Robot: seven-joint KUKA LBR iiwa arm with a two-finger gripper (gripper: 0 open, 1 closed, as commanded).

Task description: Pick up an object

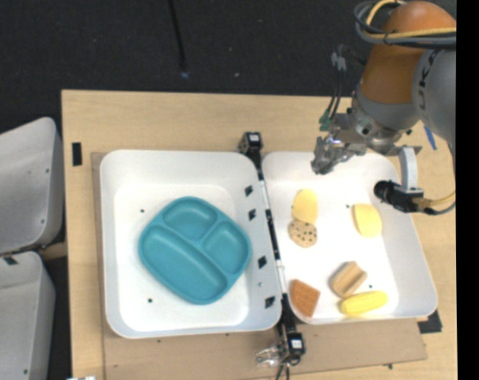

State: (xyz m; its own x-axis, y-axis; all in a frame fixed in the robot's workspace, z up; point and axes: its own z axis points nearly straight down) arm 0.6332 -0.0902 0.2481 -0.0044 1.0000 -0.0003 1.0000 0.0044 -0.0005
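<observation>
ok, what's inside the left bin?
Just the teal divided tray, lying flat near the middle of the left bin. Its compartments look bare. Whatever is beneath the tray is covered.

A light wooden tabletop (81, 236) carries my two shallow white plastic bins side by side; the left bin (116, 291) holds a teal plastic plate (193, 248) with divided compartments, lying flat near its middle; the right bin (409, 279) touches it along a shared edge.

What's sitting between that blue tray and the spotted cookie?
In the camera view, only the white rims where the two bins meet lie between the blue tray and the cookie, apart from bare bin floor.
</observation>
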